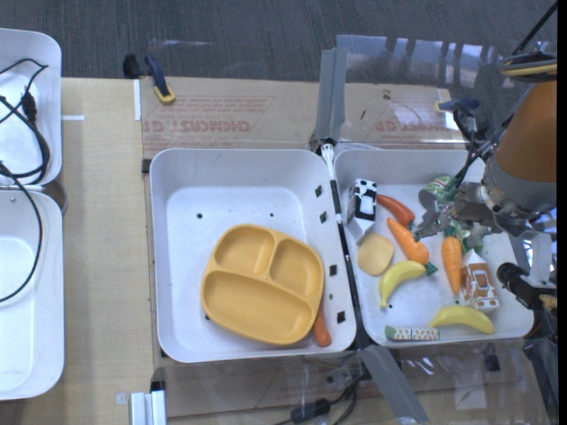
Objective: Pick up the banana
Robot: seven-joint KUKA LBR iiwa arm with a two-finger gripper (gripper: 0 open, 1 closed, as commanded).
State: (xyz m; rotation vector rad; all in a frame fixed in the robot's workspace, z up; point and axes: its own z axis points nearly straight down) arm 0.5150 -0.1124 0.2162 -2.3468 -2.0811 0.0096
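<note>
Banana point(400, 279): lies mid right bin point(523, 326) beside carrot point(408, 241); gripper point(440, 220) hovers above, grip state unreadable, so you should centre over its curve before descending.

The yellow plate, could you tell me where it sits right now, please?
In the camera view, the yellow plate lies in the left bin, toward its front, with a small carrot beside its right corner.

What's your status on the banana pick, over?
Gripper low over right bin, finger state unclear. Two bananas loose in that bin: one mid-bin, one near front wall. Carrots crowd between gripper and bananas.
</note>
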